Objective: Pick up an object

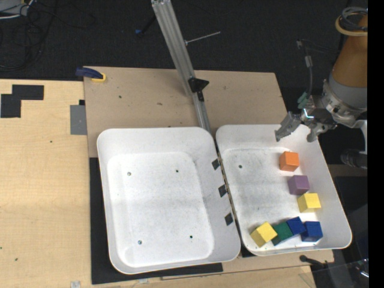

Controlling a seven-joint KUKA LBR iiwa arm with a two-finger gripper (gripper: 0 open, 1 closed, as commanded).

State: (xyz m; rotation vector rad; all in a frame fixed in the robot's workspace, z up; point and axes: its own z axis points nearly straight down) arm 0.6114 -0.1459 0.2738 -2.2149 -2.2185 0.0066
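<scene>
We see the pincer (298,126) spread open and holding nothing, poised over the far rim of the right bin (252,179). The orange cube (289,160) sits just below it, with bare floor to its left.

A slanted grey aluminium rail (180,53) is seen behind the bins; a blue-and-yellow clamp (91,74) lies on the brown bench board (144,98).

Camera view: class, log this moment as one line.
two-finger gripper: open, above right white bin's far edge | holding: nothing | nearest: orange cube | pick: not done
</scene>
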